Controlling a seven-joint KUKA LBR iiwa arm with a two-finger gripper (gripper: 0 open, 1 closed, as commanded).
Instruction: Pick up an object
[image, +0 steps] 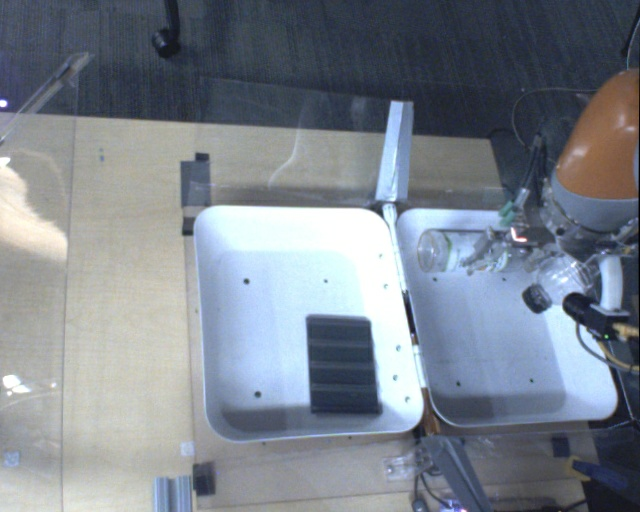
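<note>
Clear plastic, a small bottle (447, 250) lies on its side near the far left corner of the right bin (500, 395). My gripper (497, 250) hovers just beside it; whether it pinches anything, I cannot tell. A ridged black block (342, 365) rests by the left bin's (225, 330) near edge.

Clearly a robotics lab or test cell, not a home. Plain pale wooden desk (110, 330) carrying two shallow white bins: left bin (225, 330) and right bin (520, 395), side by side. Clear plastic guard panel (40, 200) standing left of the left bin. Loose cables (540, 120) behind the right bin, beside the grey and orange arm (600, 150). Dark carpet (300, 50) beyond the desk.
</note>
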